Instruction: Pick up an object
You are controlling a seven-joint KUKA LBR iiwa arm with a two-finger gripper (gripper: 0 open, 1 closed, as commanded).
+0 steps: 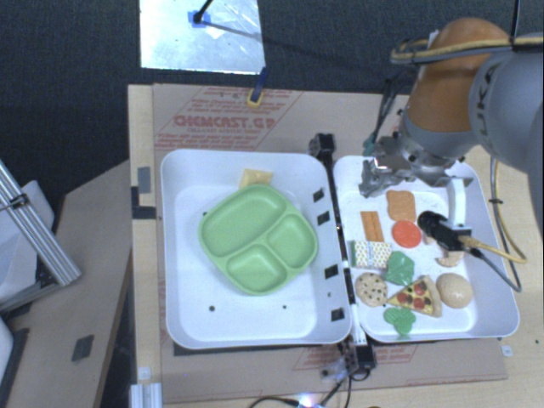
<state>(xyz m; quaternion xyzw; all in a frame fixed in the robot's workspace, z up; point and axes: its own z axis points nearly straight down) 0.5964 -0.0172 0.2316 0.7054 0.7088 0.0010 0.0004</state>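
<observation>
— Gripper (374,179) first: what is it doing?

— Hanging low over the right shallow white bin (486,317), up by its far-left corner. I cannot tell its grip.

— Moving left to right?

— A green divided plastic plate (257,238) is lying in the left white bin (191,313), well left of the gripper. An orange rectangular cracker (400,205) is sitting just right of the gripper, apart from it.
</observation>
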